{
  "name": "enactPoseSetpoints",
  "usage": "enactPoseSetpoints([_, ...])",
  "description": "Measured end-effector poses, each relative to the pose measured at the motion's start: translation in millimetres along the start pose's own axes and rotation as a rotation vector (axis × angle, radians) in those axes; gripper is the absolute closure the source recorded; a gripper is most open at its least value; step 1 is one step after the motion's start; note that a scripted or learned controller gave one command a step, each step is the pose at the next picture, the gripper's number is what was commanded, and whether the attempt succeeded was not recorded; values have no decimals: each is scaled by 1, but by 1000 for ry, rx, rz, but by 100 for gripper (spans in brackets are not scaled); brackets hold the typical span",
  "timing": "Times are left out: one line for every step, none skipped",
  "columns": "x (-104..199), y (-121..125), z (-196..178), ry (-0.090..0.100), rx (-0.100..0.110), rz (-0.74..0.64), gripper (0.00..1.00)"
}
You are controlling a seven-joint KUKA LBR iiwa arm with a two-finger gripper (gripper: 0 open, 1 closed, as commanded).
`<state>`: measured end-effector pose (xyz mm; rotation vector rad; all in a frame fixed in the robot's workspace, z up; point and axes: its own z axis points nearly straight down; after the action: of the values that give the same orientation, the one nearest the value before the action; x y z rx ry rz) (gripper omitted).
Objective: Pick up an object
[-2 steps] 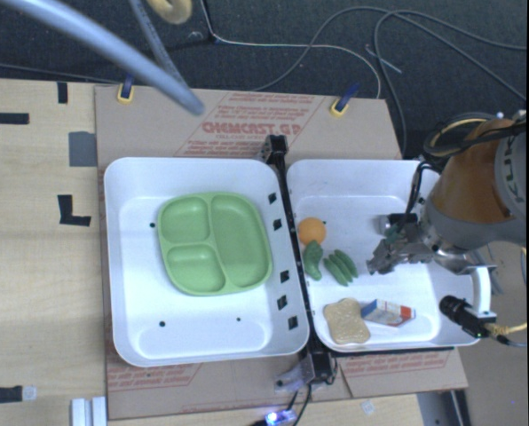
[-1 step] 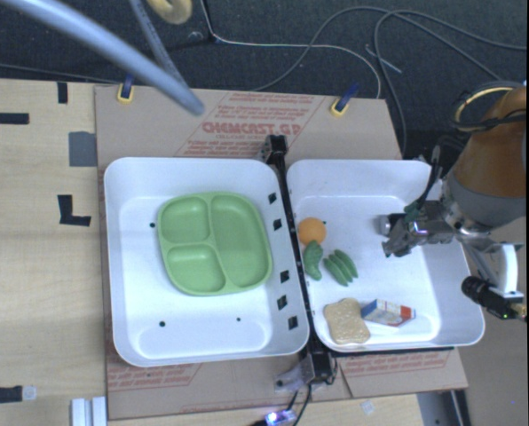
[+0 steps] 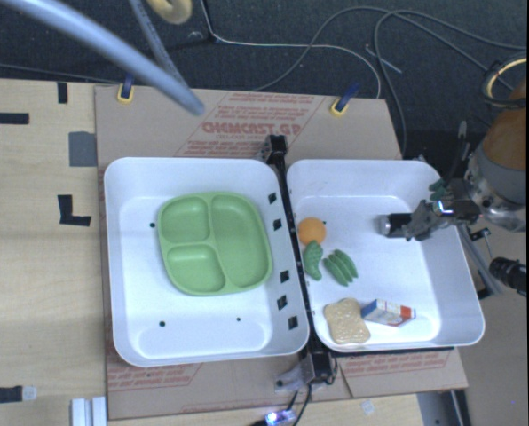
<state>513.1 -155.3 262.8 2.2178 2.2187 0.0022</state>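
Note:
The right bin holds an orange ball, two green pods, a tan bread slice and a small white, red and blue carton. My gripper reaches in from the right and hovers over the bin's upper right part, well to the right of the orange ball and above the carton. Nothing shows between its fingers.
The left bin carries a green divided plate. A black divider runs between the bins. Cables trail over the dark bench behind. A grey bar crosses the upper left corner.

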Motion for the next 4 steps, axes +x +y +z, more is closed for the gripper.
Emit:
enactPoseSetpoints([42, 0, 7, 2, 5, -4, 100])
enactPoseSetpoints([94, -8, 4, 3, 6, -5, 100])
enactPoseSetpoints([150, -9, 22, 3, 7, -6, 100])
enactPoseSetpoints([201, -3, 30, 3, 7, -6, 100])
